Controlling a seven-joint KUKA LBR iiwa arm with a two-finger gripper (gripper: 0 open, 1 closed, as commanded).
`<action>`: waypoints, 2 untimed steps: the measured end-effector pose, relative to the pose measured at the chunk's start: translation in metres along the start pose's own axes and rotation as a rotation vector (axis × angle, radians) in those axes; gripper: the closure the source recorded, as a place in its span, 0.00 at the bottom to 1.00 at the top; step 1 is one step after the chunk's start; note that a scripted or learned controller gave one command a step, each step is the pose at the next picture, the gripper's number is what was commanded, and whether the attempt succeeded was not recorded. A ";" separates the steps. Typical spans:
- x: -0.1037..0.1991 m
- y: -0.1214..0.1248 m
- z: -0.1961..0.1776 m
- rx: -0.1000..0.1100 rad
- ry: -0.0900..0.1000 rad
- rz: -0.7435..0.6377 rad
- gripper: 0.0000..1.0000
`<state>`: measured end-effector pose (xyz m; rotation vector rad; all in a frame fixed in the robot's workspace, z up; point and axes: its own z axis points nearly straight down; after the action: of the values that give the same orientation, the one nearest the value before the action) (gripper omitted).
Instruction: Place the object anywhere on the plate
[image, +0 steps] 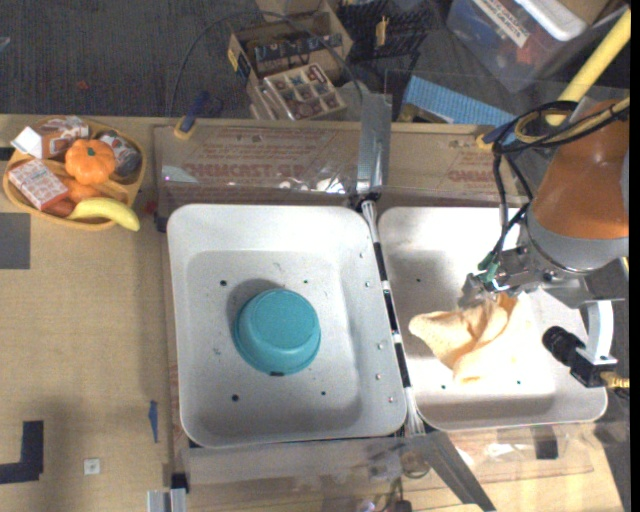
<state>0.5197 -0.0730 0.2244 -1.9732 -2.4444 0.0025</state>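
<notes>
Nearest, in the right bin (560, 400): a crumpled cloth (466, 335), pale cream with orange folds, its upper edge lifted and pinched between the fingers of the gripper (494, 285). In the left bin (200, 250): an upturned teal plate (278, 331), well apart from the cloth. Farther off, on the tan bench (80, 330): a basket of toy food (72, 172); beyond, dark floor with clutter.

The bench (80, 330) is pale wood. Two white bins sit on it side by side, touching: the left bin (200, 240) and the right bin (420, 235). Near the far left corner rests a basket (30, 195) of toy food, well apart from both.
</notes>
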 end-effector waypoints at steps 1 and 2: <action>0.001 0.001 0.000 0.000 0.000 -0.004 1.00; 0.055 0.019 0.005 0.000 0.002 -0.404 1.00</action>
<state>0.5265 -0.0154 0.2195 -1.4424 -2.7890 0.0005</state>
